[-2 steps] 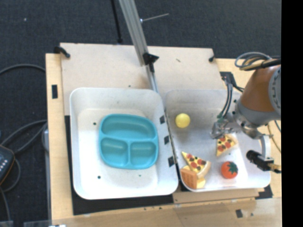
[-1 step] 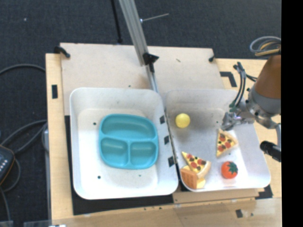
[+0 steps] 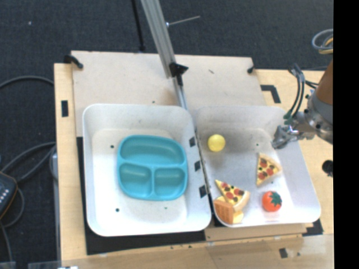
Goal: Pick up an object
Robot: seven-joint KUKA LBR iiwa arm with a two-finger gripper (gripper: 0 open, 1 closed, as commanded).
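Observation:
In the right bin (image 3: 291,203) lie a yellow ball (image 3: 216,143) near its back left, a pizza slice (image 3: 267,168) in the middle right, a second, thicker pizza slice (image 3: 230,200) at the front, and a red tomato (image 3: 271,201) at the front right. My gripper (image 3: 281,135) reaches in from the right at the bin's right side. It hangs just above and to the right of the first pizza slice, apart from it. Nothing shows between its fingers.
The left bin (image 3: 98,150) holds a blue divided plate (image 3: 151,167). A metal post (image 3: 160,32) slants up from the seam between the bins at the back. Cables (image 3: 17,150) lie on the dark floor to the left of the bench.

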